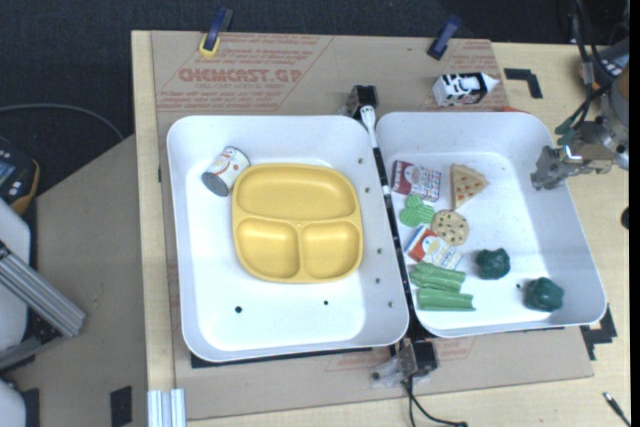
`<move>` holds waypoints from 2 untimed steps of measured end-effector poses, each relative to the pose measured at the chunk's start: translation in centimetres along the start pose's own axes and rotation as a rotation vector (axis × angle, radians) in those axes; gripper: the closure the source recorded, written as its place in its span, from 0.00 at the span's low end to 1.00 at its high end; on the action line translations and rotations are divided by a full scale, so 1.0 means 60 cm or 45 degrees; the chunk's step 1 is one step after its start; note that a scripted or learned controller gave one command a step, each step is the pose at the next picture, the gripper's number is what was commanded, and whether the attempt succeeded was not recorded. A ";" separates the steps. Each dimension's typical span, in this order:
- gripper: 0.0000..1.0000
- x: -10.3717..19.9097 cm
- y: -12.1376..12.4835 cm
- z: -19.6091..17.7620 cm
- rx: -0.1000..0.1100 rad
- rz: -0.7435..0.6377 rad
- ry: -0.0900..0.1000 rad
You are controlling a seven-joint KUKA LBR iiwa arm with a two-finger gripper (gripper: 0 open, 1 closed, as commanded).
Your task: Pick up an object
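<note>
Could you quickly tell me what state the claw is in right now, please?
Claw: at the right bin's right rim, nothing seen held; open or shut cannot be told.

The divided plate (297, 233) lies in the left bin (190, 215) with a can (224, 170) at its far-left corner; food items (440, 230) fill the right bin (570, 245).

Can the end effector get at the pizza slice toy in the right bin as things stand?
Probably yes. The end effector sits at the right bin's right rim, and the pizza slice lies flat with bare bin floor between them. The cookie just below it is the one close neighbour.
</note>
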State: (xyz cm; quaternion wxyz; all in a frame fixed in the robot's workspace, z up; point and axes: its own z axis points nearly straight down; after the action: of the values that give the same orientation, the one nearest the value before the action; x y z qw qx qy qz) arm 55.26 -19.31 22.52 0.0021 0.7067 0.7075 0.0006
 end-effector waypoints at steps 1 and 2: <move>1.00 0.084 0.008 -0.008 0.005 -0.005 0.005; 1.00 0.175 -0.015 -0.018 0.008 -0.005 0.006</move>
State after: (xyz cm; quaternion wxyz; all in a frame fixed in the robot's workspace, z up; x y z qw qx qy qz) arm 54.35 -8.81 23.57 -0.0020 0.7054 0.7088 0.0000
